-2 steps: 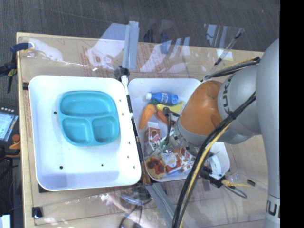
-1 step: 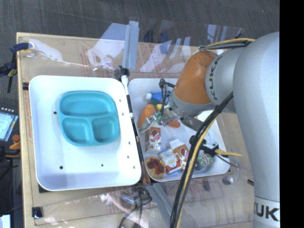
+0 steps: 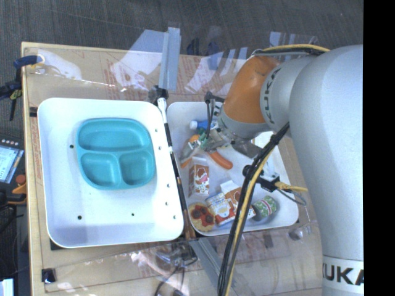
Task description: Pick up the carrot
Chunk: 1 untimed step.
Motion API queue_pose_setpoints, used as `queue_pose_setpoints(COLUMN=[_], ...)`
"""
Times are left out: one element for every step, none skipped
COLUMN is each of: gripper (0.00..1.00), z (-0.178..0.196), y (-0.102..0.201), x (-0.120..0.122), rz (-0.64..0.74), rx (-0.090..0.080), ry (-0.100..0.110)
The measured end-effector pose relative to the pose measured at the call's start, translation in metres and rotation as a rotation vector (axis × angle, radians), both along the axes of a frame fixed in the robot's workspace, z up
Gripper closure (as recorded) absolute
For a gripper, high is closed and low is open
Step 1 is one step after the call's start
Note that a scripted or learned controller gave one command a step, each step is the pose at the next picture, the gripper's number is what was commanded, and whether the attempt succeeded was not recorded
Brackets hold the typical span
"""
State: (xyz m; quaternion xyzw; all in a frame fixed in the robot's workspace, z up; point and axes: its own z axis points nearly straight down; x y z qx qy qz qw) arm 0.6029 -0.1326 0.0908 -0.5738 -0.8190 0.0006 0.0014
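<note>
A wooden bench [image 3: 92, 66] on dark carpet bears two shallow white bins side by side. The left bin [image 3: 55, 214] holds a turquoise divided tray [image 3: 117, 150]. The right bin [image 3: 176, 113] holds a scatter of toy food and packets.

The grey arm [image 3: 327, 134], with its orange band [image 3: 247, 94], covers much of the right bin's far side, and the gripper [image 3: 210, 137] is down inside that bin near its far-left corner. How wide the gripper stands I cannot tell, since the wrist and the clutter around it hide the tips.

The carrot [image 3: 219, 160] lies on the bin floor just beside the gripper, on its near side, slanting toward the bin's middle. A small red-and-white packet [image 3: 200, 179] sits near it, closer to the left wall, and a pizza-like piece [image 3: 203, 216] lies by the near edge.

As I judge it, the pick is not yet done: the carrot looks to be resting in the bin, not lifted. What remains is to close on it and raise it clear.
</note>
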Motion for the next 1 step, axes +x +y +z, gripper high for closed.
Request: queue_pose_setpoints(gripper=[0.00], z=[0.0016], y=[0.0141], x=[0.0233], rz=[0.000], rx=[-0.004], ry=[-0.003])
